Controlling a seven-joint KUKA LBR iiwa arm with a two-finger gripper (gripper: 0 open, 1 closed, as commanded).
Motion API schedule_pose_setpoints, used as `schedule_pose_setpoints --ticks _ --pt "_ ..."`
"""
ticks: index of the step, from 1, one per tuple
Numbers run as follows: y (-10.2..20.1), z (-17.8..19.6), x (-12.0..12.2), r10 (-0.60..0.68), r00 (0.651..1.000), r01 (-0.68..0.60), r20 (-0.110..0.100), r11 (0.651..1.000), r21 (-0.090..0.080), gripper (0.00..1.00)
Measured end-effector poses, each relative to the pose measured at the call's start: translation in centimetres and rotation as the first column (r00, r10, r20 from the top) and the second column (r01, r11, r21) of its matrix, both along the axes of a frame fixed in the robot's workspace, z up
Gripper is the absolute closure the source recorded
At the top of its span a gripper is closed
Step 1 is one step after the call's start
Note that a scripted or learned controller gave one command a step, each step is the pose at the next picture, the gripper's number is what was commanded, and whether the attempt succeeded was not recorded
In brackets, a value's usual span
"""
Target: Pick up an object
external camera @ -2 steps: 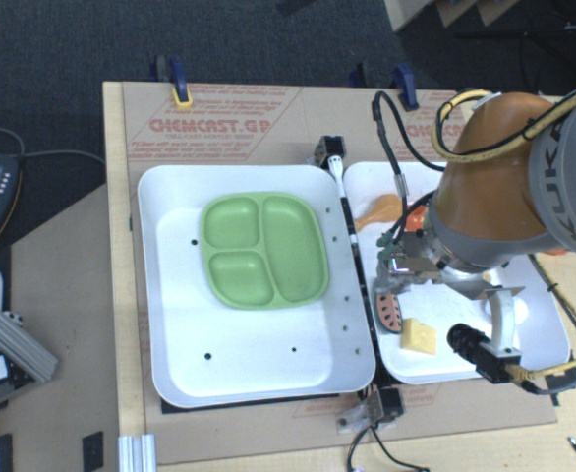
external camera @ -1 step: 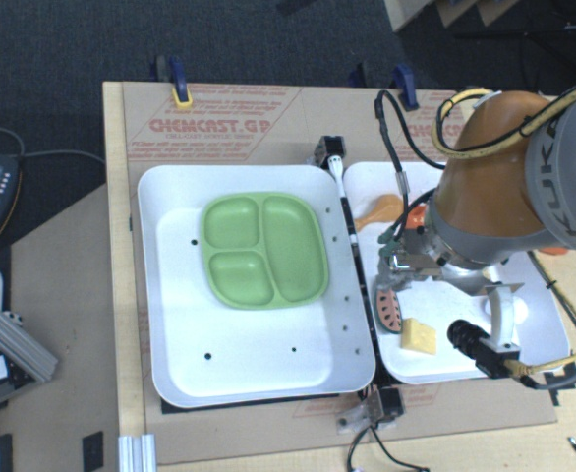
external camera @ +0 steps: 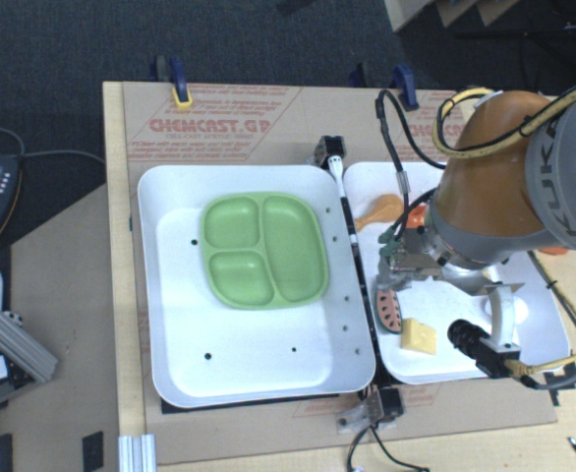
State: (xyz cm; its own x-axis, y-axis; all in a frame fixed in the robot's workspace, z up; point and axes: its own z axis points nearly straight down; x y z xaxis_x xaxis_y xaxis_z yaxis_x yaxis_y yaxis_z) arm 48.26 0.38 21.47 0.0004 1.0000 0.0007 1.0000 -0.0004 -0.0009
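Overhead view of the desk (external camera: 131, 264) with two white bins. The left bin (external camera: 170, 362) held a green divided plate (external camera: 265, 251). The arm (external camera: 499, 180) hung low over the right bin (external camera: 445, 367), its gripper (external camera: 396, 264) hidden beneath the wrist, so the state of the fingers could not be told. Candidate objects lay in the right bin: a watermelon slice (external camera: 388, 310) just below the gripper, a yellow cheese wedge (external camera: 419, 337) beside it, and an orange piece (external camera: 381, 209) near the far wall. Nothing appeared lifted; the pick seemingly remained to be done.
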Motion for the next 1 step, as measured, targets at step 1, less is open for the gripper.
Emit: schedule_pose_setpoints --ticks 1 --pt "-0.23 0.02 0.08 0.001 1.0 -0.001 0.0 1.0 0.0 1.0"
